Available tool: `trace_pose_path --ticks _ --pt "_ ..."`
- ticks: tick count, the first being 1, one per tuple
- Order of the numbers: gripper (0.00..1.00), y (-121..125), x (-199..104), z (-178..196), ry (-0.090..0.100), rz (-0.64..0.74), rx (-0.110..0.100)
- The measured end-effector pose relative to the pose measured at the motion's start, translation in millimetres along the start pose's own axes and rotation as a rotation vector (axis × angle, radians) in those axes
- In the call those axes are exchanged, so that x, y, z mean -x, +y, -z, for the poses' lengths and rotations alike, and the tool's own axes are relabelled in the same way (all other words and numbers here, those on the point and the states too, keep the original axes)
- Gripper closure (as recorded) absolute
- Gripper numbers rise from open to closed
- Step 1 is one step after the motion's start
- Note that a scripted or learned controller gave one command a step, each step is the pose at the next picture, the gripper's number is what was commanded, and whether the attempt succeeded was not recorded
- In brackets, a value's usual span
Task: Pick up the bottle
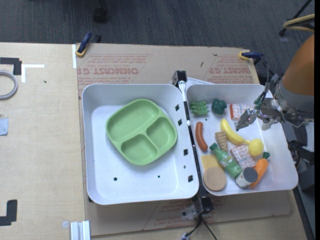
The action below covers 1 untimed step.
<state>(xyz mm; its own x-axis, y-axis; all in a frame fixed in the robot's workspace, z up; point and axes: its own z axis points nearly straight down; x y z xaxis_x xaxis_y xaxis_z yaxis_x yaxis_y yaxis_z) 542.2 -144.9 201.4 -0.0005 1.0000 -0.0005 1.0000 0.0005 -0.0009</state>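
The bottle (226,160) is green with a light label and lies slanted in the right bin (285,180), its cap toward the upper left. Other toy foods crowd it on every side. My gripper (255,121) hangs over the right side of that bin, up and to the right of the bottle, above the banana (231,132) and the lemon (256,146). Its two dark fingers stand apart with nothing between them.
Around the bottle lie a cheese slice (208,162), a round cookie (214,179), a can (245,178), a carrot (260,169), a red-white packet (243,156) and a sausage (201,135). A green divided plate (142,131) sits in the left bin (95,174).
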Motion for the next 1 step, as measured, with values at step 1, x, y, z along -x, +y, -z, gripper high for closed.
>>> trace_pose_path --ticks 1 --pt "1.00 0.3 0.4 9.4 -0.001 -0.001 0.000"
